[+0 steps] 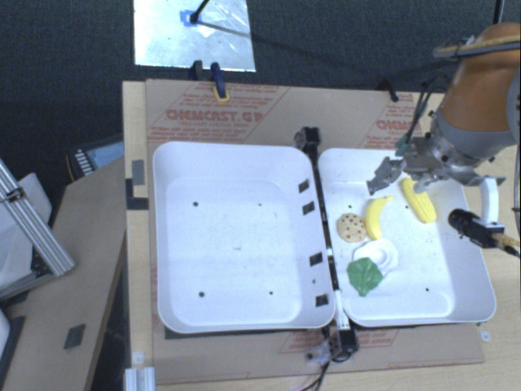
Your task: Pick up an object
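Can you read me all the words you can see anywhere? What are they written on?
"CHEMCAST GP" in red, on the brown protective sheet behind the left bin.
The same red print repeats near the sheet's right corner and along the front edge, but there it is too blurred or cut off to read.
No readable words on the banana, the cookie or the gripper.

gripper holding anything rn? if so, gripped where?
Nothing held. The gripper hangs open above the right bin, no object between its fingers; both bananas lie on the bin floor.
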{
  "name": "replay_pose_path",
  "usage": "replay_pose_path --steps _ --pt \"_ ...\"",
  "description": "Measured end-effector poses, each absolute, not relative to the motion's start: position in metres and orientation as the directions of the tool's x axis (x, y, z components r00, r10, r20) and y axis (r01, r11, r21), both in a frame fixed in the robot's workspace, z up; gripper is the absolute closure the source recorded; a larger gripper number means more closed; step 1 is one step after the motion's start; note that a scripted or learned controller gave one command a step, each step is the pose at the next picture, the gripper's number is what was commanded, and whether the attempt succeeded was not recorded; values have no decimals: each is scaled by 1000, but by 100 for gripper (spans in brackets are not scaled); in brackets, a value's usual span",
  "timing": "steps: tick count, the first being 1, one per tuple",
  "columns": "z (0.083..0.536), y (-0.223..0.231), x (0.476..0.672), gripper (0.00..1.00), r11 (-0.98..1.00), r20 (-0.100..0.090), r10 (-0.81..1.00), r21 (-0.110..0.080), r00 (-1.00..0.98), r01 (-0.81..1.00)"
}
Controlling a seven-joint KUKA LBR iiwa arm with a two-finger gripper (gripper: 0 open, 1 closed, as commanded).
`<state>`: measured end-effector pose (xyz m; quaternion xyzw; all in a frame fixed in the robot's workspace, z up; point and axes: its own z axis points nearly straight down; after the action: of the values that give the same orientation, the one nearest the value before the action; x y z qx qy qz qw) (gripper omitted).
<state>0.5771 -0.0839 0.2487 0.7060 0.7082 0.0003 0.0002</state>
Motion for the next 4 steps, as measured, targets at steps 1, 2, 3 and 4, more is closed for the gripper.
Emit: replay_pose_path --steps 1,2,3,4 --pt "98 -101 613 0 1 0 1000 -10 -1 1000" --pt "294 -160 591 0 -2 -8 1000 20 3 1000" --pt "172 -209 575 0 -4 0 1000 -9 4 1000" --pt "190 -207 580 100 2 -3 1000 5 -2 1000"
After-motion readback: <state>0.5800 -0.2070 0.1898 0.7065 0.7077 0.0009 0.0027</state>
